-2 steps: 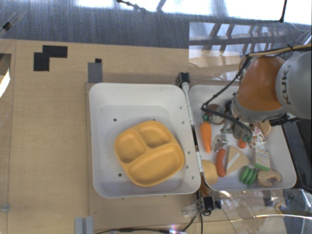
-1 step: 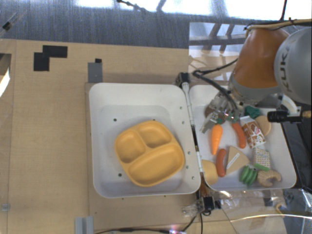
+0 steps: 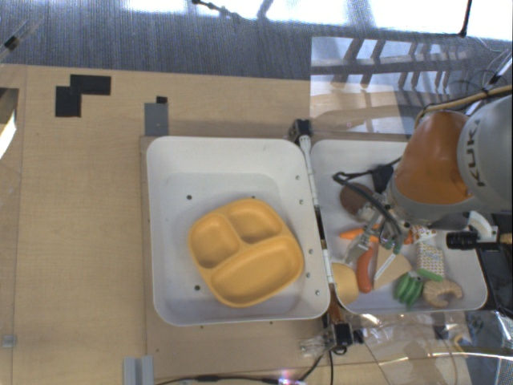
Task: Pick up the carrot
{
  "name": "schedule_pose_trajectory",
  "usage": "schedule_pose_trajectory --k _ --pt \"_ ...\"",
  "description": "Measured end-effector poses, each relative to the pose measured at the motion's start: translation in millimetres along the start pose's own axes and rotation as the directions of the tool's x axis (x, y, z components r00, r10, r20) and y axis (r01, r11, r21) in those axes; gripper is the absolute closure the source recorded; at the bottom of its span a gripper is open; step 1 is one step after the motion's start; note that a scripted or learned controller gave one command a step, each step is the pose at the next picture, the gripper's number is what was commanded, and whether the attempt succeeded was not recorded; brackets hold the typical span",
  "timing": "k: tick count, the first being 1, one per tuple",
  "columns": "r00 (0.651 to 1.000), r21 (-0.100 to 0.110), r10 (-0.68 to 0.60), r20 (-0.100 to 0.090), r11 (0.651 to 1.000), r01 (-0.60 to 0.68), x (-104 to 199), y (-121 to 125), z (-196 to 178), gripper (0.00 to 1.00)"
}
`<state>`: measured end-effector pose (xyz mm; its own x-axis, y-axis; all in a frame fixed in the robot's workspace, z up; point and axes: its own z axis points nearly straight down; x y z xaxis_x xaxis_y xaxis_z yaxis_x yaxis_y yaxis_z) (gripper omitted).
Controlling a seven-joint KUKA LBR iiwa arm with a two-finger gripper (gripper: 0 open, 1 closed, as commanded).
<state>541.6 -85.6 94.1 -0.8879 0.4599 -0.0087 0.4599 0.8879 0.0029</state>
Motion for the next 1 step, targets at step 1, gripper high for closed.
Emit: schedule_pose_trajectory --k 1 --pt "0.982 -0.004 0.19 0.004 0.982 -0.19 -53.8 28.0 5.2 0.0"
